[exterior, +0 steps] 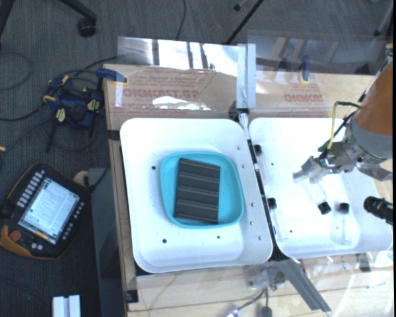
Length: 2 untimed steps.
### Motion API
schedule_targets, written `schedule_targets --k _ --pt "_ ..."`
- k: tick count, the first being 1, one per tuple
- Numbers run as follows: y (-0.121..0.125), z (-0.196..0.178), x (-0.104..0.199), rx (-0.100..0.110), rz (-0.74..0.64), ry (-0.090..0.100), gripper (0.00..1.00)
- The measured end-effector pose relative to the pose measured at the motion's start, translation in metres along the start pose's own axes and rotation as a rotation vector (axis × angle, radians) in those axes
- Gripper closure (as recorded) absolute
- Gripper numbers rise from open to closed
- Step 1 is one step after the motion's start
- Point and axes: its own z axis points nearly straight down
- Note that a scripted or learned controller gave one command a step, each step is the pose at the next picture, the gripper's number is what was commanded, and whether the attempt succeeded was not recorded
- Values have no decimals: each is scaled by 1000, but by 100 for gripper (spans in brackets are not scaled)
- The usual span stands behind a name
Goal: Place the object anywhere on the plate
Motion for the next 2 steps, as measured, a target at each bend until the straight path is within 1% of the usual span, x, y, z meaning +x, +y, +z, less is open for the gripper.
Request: schedule_targets --k 1,2 --pt "0 0 0 0 0 0 0" --pt "0 -124 -45 0 -235 -2 0"
